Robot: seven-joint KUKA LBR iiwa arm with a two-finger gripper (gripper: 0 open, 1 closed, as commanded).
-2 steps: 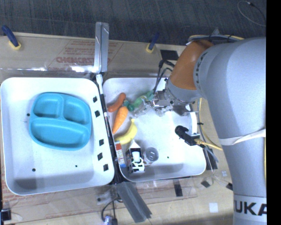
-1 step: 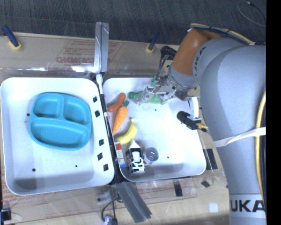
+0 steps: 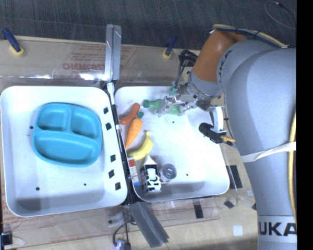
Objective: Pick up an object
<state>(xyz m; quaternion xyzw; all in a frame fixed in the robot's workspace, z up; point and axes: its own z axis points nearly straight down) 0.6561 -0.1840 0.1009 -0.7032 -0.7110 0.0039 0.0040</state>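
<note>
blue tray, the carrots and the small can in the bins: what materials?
Blue tray: looks like moulded plastic, matte, uniform colour, rounded compartments. Carrots: probably plastic toys, smooth and evenly orange. Small can: likely metal, grey top with a shine; too small to be sure.

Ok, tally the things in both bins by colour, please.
Blue: 1, the divided plate
Orange: 2, both carrots
Yellow: 1, the banana
Green: 1, a small toy by the gripper
Silver: 1, a can
Black-and-white: 1, a small box
Total: 7

We count two white bins (image 3: 10,139), one blue divided plate (image 3: 68,134), two carrots (image 3: 134,132), one banana (image 3: 142,149), one small can (image 3: 168,172), one green item (image 3: 152,104), one carton (image 3: 151,177).
</note>
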